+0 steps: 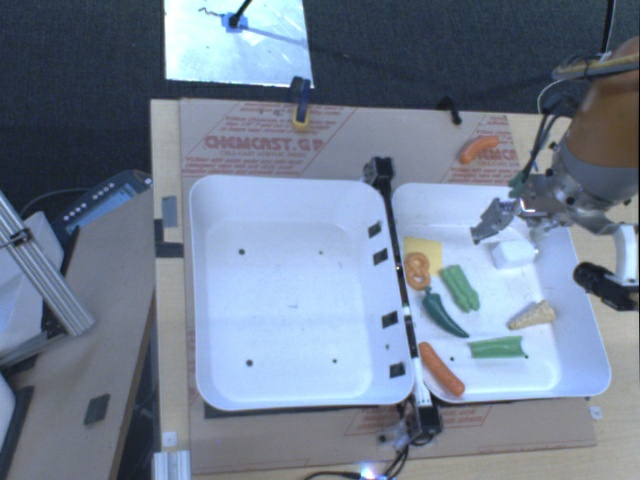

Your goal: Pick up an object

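My gripper (518, 225) hangs over the back of the right bin (585, 368), open, with nothing between its fingers. A white block (512, 253) lies just in front of it and below. Further objects lie in this bin: a yellow slab (424, 249), an orange round slice (417, 269), a light green pepper (460, 288), a dark green chili (442, 315), an orange carrot (441, 368), a green pod (497, 347) and a tan wedge (532, 315).
The left bin (215, 203) sits beside the right one, with a black divider strip (392, 258) between them. An orange piece (480, 149) lies on the cardboard behind the right bin. A black part of the arm (605, 283) overhangs the right rim.
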`<state>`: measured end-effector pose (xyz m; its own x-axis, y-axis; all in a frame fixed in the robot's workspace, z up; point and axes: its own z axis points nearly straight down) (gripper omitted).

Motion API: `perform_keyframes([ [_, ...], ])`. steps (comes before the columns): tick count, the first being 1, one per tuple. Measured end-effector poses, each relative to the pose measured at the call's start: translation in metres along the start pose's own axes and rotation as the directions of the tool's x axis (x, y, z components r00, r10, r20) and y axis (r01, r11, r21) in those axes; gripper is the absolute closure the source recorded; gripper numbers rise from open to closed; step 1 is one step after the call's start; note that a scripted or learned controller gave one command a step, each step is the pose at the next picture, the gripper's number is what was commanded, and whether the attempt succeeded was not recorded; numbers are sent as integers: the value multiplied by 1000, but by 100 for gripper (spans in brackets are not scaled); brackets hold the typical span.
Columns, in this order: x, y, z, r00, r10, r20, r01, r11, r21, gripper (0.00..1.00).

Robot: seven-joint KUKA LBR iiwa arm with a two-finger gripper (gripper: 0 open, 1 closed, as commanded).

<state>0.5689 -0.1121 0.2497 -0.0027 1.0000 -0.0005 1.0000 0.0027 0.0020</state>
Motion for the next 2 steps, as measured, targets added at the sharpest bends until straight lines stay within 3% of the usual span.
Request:
perform_keyframes([
  [1, 0, 1, -11, 1000, -2, 0, 2, 1000, -3, 100],
  [2, 41, -42, -229, 1000, -4, 1, 4, 1000, -19, 100],
])
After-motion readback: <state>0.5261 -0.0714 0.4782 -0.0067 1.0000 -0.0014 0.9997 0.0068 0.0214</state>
